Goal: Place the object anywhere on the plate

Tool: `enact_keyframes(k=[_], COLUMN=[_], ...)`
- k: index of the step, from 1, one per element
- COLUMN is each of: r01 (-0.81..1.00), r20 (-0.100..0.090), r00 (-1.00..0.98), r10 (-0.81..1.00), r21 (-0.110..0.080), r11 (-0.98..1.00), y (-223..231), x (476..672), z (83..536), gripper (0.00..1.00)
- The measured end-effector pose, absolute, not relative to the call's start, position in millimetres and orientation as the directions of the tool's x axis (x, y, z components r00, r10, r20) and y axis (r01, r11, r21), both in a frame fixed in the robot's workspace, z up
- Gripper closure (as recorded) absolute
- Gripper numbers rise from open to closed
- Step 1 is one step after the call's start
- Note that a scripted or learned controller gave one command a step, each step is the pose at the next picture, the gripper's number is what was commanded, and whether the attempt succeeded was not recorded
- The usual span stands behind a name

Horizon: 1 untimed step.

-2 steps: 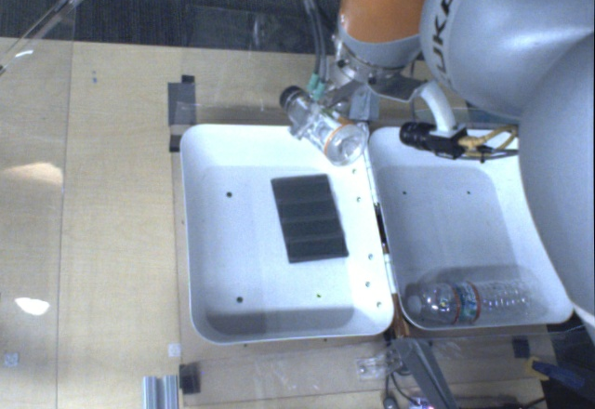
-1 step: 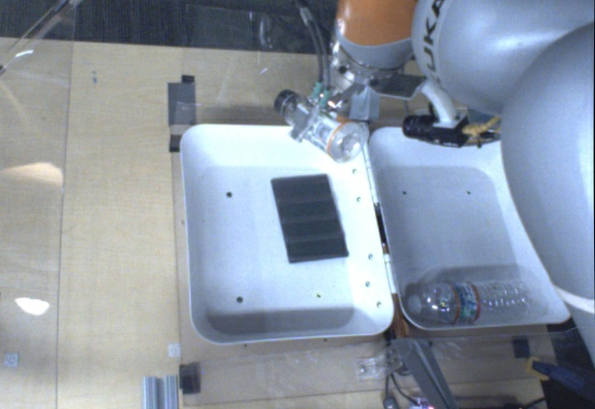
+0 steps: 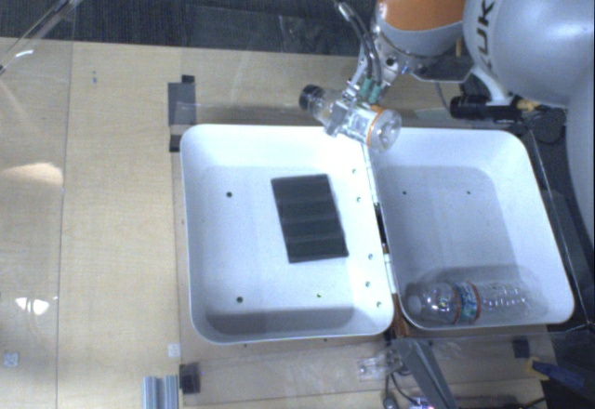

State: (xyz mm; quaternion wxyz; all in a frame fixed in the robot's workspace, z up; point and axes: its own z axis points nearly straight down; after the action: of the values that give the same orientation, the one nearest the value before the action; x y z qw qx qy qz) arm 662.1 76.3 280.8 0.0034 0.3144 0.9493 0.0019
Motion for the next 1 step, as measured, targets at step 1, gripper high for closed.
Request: enact_keyframes(k=[1], r01=[0.753], r20=[-0.002], r00=[-0.658], r10=[0.753], r21=[0.005], r11=[0.658], y=[102.5], x=[659.0], z=[290.7], gripper=[1.00])
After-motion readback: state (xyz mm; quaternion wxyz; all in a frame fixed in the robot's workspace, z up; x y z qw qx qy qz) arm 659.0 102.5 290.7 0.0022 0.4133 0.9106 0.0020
